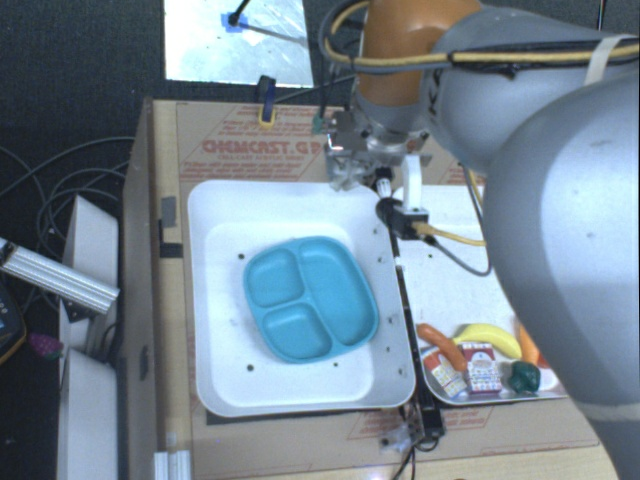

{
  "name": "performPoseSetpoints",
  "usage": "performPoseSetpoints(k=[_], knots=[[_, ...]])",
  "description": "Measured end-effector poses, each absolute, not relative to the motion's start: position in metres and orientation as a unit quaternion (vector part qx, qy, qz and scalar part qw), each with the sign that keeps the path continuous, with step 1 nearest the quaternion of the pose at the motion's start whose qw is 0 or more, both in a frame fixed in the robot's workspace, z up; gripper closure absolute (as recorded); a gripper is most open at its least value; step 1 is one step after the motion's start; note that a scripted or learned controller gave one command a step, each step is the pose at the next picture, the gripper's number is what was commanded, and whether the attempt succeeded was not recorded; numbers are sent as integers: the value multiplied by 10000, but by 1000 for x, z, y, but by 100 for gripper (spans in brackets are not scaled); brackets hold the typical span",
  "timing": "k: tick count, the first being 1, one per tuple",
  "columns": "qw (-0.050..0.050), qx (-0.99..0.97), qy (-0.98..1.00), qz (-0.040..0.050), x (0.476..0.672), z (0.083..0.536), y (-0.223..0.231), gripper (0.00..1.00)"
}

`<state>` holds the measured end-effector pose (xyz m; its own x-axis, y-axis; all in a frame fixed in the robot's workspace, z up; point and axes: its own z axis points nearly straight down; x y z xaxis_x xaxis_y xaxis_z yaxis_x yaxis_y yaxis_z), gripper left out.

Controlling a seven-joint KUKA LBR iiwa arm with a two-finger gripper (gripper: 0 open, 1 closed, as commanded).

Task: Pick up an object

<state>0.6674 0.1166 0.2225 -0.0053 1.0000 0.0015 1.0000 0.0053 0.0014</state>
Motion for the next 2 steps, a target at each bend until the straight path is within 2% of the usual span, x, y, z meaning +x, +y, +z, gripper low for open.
performPoseSetpoints(k=[1,2], knots=[[3,-7052,-7090,-8,656,200,171,100],[-3,-7053,-7089,-6,656,200,170,0]])
